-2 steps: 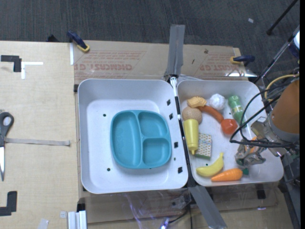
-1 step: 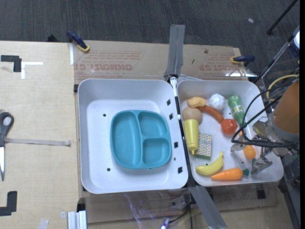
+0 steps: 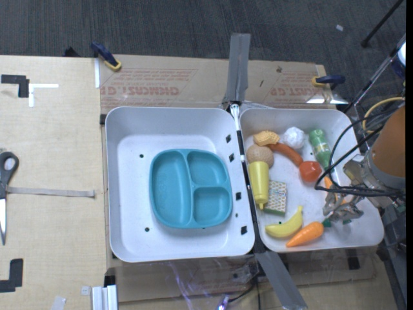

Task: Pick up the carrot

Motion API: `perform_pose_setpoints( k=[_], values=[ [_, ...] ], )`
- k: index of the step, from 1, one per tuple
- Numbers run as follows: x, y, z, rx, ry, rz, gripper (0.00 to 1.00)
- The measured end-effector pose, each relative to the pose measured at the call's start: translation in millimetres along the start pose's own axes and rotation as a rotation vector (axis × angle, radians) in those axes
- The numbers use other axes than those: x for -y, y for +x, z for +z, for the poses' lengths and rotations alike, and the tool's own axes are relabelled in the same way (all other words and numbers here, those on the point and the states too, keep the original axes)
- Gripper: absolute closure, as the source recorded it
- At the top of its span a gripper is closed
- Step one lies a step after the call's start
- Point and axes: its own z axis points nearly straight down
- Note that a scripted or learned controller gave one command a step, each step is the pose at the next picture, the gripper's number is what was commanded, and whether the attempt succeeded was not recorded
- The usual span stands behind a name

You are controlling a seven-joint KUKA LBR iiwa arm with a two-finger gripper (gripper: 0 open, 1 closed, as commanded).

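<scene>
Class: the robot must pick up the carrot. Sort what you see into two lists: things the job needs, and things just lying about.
Job: carrot, gripper.

Lying about: banana, tomato, green bottle, blue plate, scissors.

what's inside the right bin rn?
The right bin holds the carrot, a banana, a yellow bottle, a green bottle, a tomato and a few other toys. The gripper and cables cover the bin's right part.
</scene>
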Motion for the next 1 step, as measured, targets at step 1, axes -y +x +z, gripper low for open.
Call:
perform_pose_setpoints(
  k=[1],
  values=[
    [0.0,0.0,0.0,0.000,0.000,0.000,0.00]
  ],
)
